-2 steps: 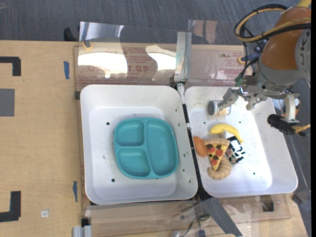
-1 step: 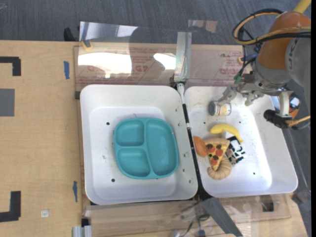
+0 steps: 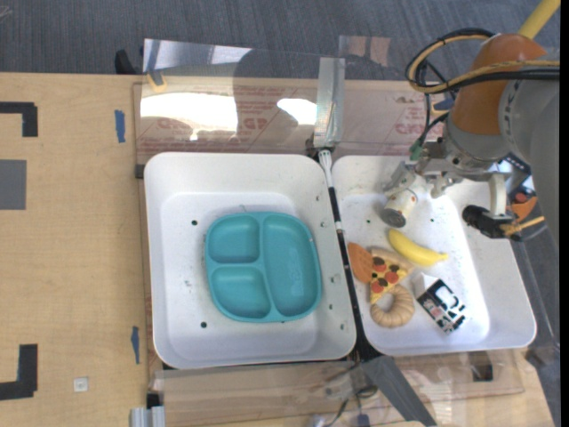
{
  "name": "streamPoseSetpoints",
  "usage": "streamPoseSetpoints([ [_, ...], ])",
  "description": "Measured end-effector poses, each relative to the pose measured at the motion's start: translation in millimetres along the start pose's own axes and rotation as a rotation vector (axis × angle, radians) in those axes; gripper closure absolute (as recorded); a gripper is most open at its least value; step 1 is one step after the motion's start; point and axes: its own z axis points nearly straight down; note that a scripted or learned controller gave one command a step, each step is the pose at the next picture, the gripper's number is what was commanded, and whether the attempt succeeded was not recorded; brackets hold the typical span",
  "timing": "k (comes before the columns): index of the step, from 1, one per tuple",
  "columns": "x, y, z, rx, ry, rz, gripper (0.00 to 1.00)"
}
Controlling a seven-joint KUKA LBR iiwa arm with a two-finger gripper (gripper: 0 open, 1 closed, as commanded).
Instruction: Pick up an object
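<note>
A teal divided plate sits alone in the left bin, while the right bin holds the candidates for a pick-up: a toy pizza slice at its left side, a ring-shaped pastry just below and touching it, a banana lying aslant near the middle, and a small black-and-white block near the front. Toward the back of that bin a small pale cylinder lies on its side, and the end effector hangs just above and beside it, the grey arm reaching in from the right. Whether its fingers are spread or pressed together cannot be told from this angle, and nothing can be seen between them.

The risk from here, as a judgement: the cylinder is round and lying down, so an off-centre close could roll or squirt it away toward the bin wall; the banana lies near enough to be nudged on a wide descent.

Faint reddish print shows on the clear panel behind the bins, too blurred to read; the block's markings are likewise illegible. Blue tape tabs mark the tabletop.
</note>
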Motion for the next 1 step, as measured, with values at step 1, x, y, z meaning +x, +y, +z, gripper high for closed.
streamPoseSetpoints([
  [1, 12.3, -52.6, 16.3, 0.004, 0.001, 0.002, 0.00],
])
